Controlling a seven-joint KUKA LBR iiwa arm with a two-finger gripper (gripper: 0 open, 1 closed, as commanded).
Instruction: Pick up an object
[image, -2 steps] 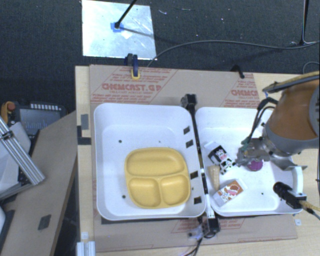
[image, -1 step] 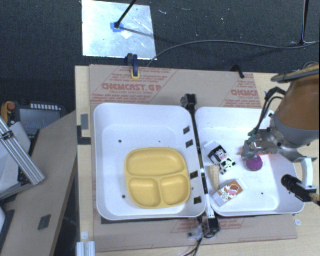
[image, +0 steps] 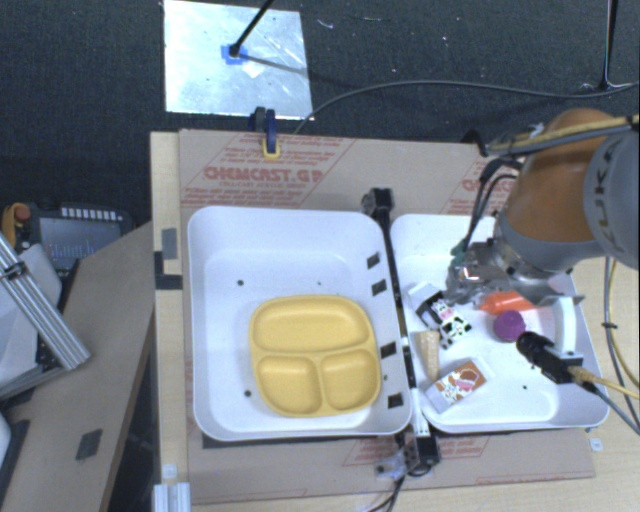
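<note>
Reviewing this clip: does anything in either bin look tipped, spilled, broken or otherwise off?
Nothing stands out. The yellow divided tray lies flat in the left bin. In the right bin, the purple ball, orange piece and snack packet lie loose but intact.

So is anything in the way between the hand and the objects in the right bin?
Nothing visible blocks it. The hand hangs over the right bin, just above the black-and-white block. The purple ball, orange piece and printed card lie beside it, uncovered.
</note>
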